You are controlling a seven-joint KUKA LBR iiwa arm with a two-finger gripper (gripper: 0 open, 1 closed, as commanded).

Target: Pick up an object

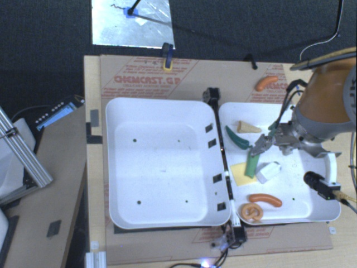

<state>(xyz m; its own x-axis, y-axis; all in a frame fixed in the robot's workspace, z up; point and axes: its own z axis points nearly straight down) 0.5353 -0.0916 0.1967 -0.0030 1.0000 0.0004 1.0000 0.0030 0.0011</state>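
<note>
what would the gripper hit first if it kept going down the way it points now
Most likely the green stick right below the gripper, which lies partly over the yellow block in the right bin. Depth is hard to judge from this slant.

camera: one, fixed | above bench (184,66) | slanted downward | covers both bins (162,110) | arm enters right

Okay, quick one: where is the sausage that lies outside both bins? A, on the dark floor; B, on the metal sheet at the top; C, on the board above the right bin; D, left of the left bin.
C: that sausage lies on the brown board just above the right bin.
</note>
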